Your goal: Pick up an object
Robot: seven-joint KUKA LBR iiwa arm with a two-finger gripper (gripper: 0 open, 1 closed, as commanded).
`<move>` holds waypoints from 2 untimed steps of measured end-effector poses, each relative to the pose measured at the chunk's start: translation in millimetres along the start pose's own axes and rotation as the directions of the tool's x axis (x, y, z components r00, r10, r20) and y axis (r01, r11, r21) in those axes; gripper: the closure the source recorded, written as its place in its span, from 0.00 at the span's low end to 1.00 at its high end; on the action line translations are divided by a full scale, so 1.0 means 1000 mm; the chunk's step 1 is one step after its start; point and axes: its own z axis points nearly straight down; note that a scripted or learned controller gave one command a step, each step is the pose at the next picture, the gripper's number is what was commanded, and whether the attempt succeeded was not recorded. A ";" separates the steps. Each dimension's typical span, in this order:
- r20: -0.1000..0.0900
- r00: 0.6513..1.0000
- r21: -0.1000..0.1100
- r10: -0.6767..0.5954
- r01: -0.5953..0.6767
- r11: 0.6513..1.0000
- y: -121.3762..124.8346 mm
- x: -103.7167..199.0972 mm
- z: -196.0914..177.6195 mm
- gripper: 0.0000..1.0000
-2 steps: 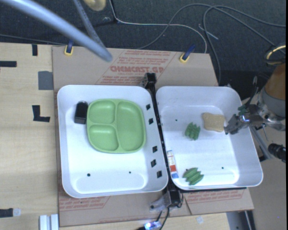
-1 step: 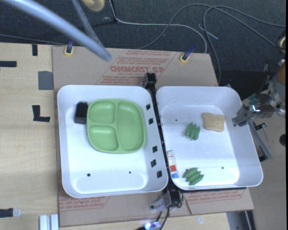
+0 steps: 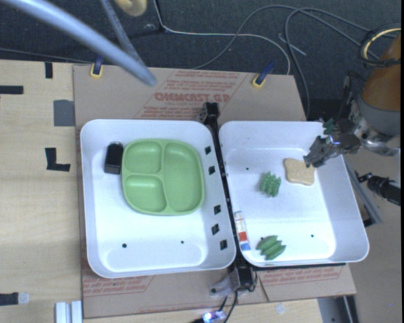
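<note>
The hand (image 3: pixel 318 155) hangs over the right bin (image 3: pixel 337 214), just at the far right edge of the tan cookie-shaped piece (image 3: pixel 299 172); whether it touches that piece cannot be told, nor whether it is released or clenched. Left of the tan piece, near it, sits a small green ridged toy (image 3: pixel 270 184). Well nearer the camera from the tan piece lies a second green toy (image 3: pixel 271 247). Far to its left, the left bin (image 3: pixel 97 234) holds a green divided plate (image 3: pixel 163 177) with a black block (image 3: pixel 113 158) just beside the plate
</note>
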 end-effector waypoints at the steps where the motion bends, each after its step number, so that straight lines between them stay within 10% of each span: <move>1: 0.001 1.000 0.002 0.000 0.000 1.000 0.020 0.054 0.015 1.00; 2: 0.000 1.000 0.002 0.000 0.000 1.000 0.043 0.106 0.025 1.00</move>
